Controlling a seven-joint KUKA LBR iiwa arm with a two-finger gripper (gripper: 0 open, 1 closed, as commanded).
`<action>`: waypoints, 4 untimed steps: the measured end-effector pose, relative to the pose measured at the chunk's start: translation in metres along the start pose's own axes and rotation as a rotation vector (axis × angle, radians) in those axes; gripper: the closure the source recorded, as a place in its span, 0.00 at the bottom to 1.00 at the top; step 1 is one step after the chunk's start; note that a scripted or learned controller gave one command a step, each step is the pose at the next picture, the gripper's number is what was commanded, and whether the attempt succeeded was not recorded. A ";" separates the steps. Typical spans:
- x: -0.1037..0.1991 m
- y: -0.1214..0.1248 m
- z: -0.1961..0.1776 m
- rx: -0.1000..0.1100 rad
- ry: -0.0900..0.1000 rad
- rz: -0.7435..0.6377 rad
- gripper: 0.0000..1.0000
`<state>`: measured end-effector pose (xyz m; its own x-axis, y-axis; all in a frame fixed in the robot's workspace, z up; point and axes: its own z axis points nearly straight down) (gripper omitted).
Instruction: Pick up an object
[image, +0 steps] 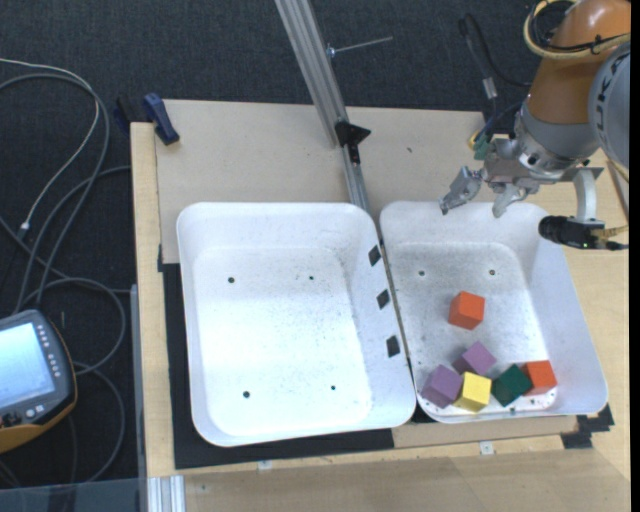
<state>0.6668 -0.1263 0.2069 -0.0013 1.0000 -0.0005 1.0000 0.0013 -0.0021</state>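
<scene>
The bench (250, 140) bears two shallow white bins side by side. The left bin (200, 240) shows bare, speckled floor; the right bin (560, 300) holds all the blocks. By my reading the pick has not begun: every block lies on the bin floor and nothing sits between the gripper's fingers.

The grey arm (585, 70) reaches in from the right, its orange band above the wrist, and carries the gripper (485, 195) above the far rim of the right bin, well apart from the blocks. Its two fingers stand spread apart, pointing down and holding nothing.

An orange cube (466, 310) sits alone near the middle of the right bin. Along the near edge cluster a purple block (442, 385), a smaller purple block (479, 357), a yellow cube (475, 391), a green block (513, 384) and a red-orange block (541, 375). Left to do: travel over a block, descend, close and lift.
</scene>
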 end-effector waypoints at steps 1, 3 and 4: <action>0.017 -0.061 0.112 0.010 0.004 0.002 0.00; -0.009 -0.116 0.107 0.001 0.000 0.005 0.00; 0.015 -0.157 0.108 0.003 0.003 0.002 0.00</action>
<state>0.5096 -0.1120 0.0993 0.0004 1.0000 0.0027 1.0000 -0.0004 -0.0047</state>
